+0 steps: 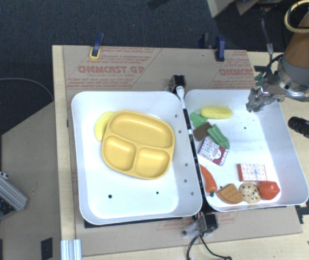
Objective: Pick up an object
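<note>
Hovering over right bin's (284, 145) far edge, pincer (257, 99) state unclear, probably empty. Risk: descending here grabs nothing, corn cob (216, 112) lies well left.

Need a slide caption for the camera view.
Gripper over right bin of toy food; yellow divided tray in left bin.

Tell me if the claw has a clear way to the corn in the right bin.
Probably yes. The claw hangs over the right bin beside the corn, which lies uncovered with bare floor between them.
</note>
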Motion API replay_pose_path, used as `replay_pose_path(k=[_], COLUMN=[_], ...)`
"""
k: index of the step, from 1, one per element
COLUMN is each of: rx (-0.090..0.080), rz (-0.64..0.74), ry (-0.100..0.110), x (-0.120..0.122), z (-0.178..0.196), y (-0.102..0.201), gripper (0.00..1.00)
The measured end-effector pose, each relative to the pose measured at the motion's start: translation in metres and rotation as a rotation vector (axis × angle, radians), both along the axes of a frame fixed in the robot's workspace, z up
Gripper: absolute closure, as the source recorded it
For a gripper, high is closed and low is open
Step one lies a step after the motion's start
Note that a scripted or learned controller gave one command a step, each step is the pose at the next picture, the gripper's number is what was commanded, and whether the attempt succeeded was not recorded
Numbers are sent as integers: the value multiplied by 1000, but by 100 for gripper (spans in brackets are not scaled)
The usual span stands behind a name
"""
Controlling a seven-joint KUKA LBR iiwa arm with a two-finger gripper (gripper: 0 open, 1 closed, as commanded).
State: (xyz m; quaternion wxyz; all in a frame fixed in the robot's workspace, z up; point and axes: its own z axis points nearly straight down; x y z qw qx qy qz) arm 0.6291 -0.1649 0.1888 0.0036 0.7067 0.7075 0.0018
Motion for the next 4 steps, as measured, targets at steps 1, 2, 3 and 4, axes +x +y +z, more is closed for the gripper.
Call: replay_pose_path(k=[1, 2, 3, 4], rx=[0, 5, 6, 4], rz=[0, 2, 3, -2], ry=[0, 11, 10, 12], x=[2, -25, -54, -87], z=[39, 30, 39, 37], y=[0, 41, 89, 98], gripper=[100, 100, 100, 100])
